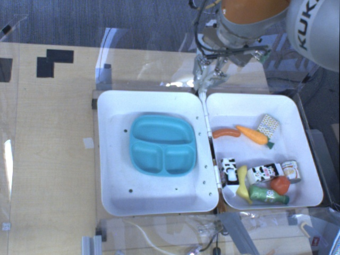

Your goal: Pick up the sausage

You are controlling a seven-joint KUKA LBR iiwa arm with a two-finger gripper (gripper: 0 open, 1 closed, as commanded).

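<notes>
The sausage lies in the right bin, near its left wall, end to end with a carrot to its right. The gripper hangs above the far rim where the two bins meet, well apart from the sausage; it has hold of nothing, and how far it is open cannot be told. The left bin carries a blue divided tray. Both bins rest on the surface.
</notes>
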